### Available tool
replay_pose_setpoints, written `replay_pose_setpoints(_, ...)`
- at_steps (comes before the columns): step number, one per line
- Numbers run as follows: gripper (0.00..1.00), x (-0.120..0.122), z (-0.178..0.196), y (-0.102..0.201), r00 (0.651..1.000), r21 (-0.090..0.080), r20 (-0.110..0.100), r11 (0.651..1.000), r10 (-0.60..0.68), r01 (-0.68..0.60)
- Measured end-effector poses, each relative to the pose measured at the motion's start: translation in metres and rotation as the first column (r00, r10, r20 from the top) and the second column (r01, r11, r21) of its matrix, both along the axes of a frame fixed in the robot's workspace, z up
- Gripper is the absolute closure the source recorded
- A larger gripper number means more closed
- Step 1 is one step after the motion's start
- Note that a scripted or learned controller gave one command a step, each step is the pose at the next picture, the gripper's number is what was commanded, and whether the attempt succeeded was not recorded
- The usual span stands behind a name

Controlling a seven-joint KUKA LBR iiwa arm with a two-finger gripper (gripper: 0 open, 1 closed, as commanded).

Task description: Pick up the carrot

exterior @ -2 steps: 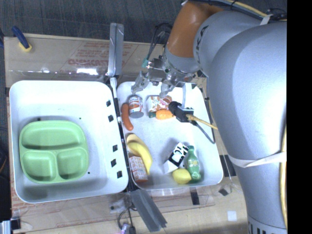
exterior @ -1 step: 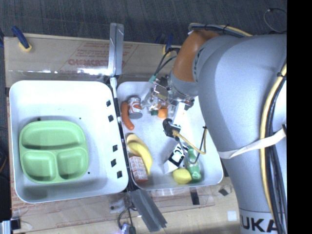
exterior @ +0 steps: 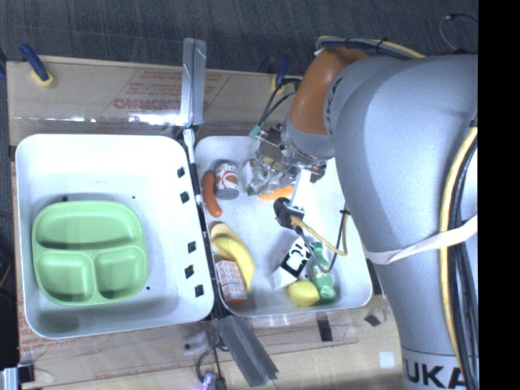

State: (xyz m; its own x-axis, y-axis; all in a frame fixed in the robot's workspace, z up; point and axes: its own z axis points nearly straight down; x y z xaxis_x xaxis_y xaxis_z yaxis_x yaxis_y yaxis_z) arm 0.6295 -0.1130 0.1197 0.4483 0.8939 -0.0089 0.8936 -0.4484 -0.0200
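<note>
The carrot (exterior: pixel 279 192) is a small orange piece in the upper middle of the right bin (exterior: pixel 258 232); little of it shows. My gripper (exterior: pixel 270 175) hangs directly over it at the end of the grey arm, which reaches in from the right with its orange band above the wrist. The gripper's tip is at the carrot's upper edge, and I cannot make out whether it touches. The gripper body hides part of the carrot.
The right bin also holds a small can (exterior: pixel 226 179), a red sausage (exterior: pixel 211 195), a banana (exterior: pixel 232 250), a brown bottle (exterior: pixel 232 284), a black-and-white card (exterior: pixel 296 258), a lemon (exterior: pixel 302 293) and a green bottle (exterior: pixel 324 283). A green divided plate (exterior: pixel 89 252) lies in the left bin (exterior: pixel 97 165).
</note>
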Motion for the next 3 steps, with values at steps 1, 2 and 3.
replay_pose_setpoints(1,0.00,0.000,0.000,0.000,1.000,0.000,-0.001,1.000,0.001,-0.001)
replay_pose_setpoints(2,0.00,-0.038,-0.029,-0.028,1.000,0.000,0.017,1.000,0.007,-0.007)
replay_pose_setpoints(3,1.00,-0.038,-0.019,-0.027,1.000,0.001,0.014,1.000,0.010,-0.010)
